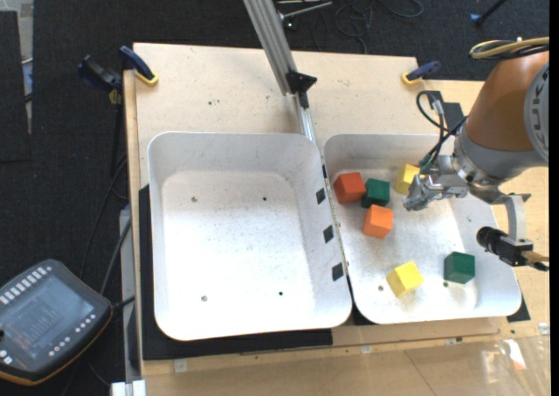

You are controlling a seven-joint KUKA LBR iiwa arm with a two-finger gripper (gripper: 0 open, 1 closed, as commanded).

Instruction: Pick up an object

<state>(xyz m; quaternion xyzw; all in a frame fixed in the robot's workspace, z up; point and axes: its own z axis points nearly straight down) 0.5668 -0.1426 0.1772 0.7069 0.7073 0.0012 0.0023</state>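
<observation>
Two bins side by side on bench [218, 79]. Left bin [175, 158]: no blocks inside. Right bin [502, 298]: six blocks. Far-left cluster: block [349, 186], second block [377, 191] touching its right, third block [378, 221] just nearer. Fourth block [405, 177] just left of my gripper [417, 196]. Near side: fifth block [404, 279], sixth block [459, 267] to its right, apart.

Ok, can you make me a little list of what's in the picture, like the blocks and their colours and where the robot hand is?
bins: two white ones side by side, left bin, right bin
blocks: six, all in the right bin
red block: beside the dark green block
orange block: just below those two
yellow blocks: one by the hand, one near the front
green block: front right
hand: low over the right bin, beside the far yellow block
</observation>
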